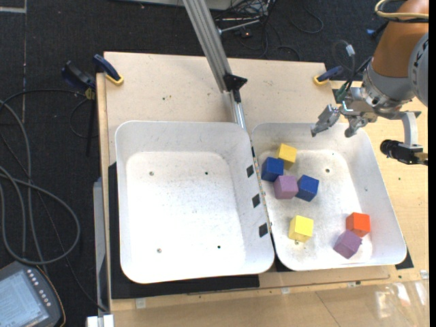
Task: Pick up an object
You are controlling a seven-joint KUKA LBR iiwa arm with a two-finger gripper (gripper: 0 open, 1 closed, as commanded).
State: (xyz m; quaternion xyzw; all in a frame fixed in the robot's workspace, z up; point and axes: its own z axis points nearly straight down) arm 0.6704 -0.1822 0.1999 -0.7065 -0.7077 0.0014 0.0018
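Your end effector is hanging over the far edge of the right bin, and its two fingers are standing apart with nothing between them. It is sitting high and off to the side, so you are not touching any block yet.

You are looking at seven blocks lying in the right bin. A yellow block is sitting nearest the end effector. Just beside it a blue block is leaning close to the bin wall. A purple block is touching a second blue block. These four are crowding together, so the fingers may be bumping a neighbour if you are going for one of them.

Nearer the front, another yellow block is lying on its own with room around it. An orange block and another purple block are sitting close together by the near right corner.

The left bin is waiting beside the right one on the desk.

I am guessing the lone yellow block is the easy pick, since open fingers are fitting around it best.
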